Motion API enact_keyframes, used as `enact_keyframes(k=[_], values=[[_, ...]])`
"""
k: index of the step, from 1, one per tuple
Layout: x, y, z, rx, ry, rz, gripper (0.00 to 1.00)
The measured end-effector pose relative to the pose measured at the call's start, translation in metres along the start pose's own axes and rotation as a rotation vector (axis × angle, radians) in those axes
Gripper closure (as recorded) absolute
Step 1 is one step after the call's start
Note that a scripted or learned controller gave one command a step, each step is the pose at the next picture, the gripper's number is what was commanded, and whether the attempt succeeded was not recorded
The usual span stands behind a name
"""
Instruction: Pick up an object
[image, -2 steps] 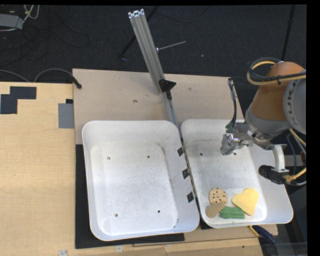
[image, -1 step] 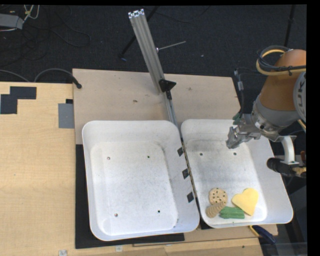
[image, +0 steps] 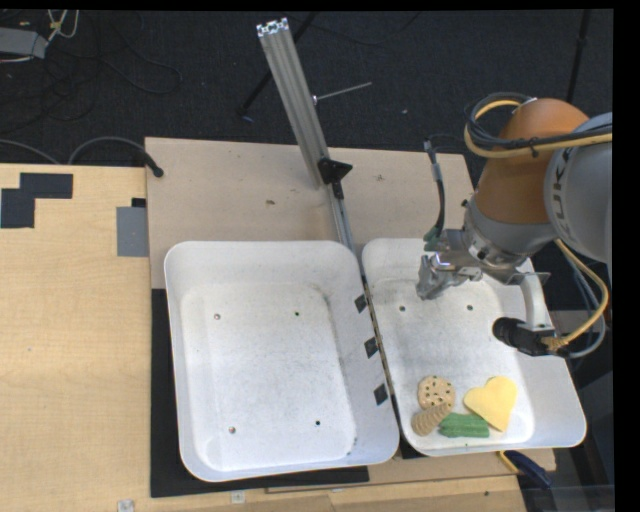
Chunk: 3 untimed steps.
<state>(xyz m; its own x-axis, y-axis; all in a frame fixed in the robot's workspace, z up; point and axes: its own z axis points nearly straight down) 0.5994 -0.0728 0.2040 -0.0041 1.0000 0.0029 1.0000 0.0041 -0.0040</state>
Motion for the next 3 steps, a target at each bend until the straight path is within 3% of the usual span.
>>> enact_keyframes(k=[2, 3], values=[[0.110, -0.008, -0.027, -0.003, -0.001, 0.000, 1.00], [0.161, -0.013, -0.015, 0.002, -0.001, 0.001, 1.00]])
